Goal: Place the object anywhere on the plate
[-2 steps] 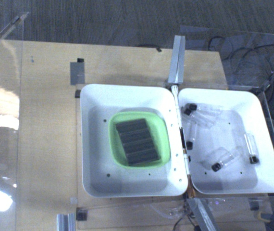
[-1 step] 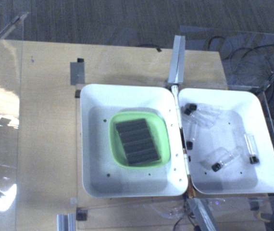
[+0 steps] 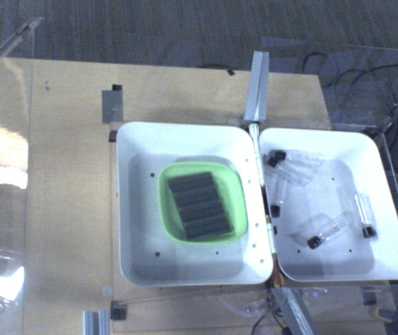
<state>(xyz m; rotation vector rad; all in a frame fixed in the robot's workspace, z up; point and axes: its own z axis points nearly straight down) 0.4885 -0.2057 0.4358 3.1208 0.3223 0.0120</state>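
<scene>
Dark ridged block (image 3: pixel 198 206) on green plate (image 3: pixel 237 208) — left bin (image 3: pixel 133 208).

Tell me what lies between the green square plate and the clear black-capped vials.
In the camera view, the two bins' adjoining white walls separate the green plate from the clear vials.

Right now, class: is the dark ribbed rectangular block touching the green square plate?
Touching. The camera view shows the dark ribbed block lying flat inside the green plate, resting on its surface.

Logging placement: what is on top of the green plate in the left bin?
A dark ribbed block lies on the green plate, slightly askew. It hides the plate's middle.
</scene>
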